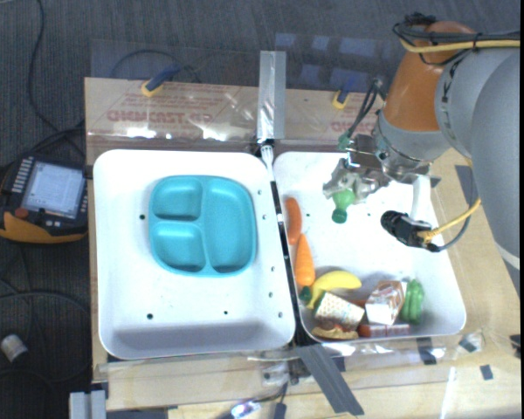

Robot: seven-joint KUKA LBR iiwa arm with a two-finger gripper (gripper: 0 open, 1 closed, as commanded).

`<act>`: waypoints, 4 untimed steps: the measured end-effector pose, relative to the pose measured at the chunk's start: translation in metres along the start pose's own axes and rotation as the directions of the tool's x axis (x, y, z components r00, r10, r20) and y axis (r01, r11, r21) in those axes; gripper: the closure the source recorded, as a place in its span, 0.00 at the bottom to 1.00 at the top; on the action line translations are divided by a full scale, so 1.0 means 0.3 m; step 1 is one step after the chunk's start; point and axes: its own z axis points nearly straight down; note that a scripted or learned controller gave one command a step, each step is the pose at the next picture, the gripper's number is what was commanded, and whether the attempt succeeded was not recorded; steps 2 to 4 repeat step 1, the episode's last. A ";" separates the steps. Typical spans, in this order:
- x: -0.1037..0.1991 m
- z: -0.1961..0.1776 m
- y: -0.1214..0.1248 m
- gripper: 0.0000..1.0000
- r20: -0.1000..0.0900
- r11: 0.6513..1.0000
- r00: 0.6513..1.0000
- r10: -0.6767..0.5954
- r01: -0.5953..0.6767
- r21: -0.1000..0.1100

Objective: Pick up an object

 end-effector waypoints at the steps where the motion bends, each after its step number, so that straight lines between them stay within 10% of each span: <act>1: -0.115 0.066 -0.050 1.00 0.001 1.000 1.000 0.027 -0.027 0.001; 4: -0.115 0.066 -0.050 1.00 0.001 1.000 1.000 0.027 -0.027 0.001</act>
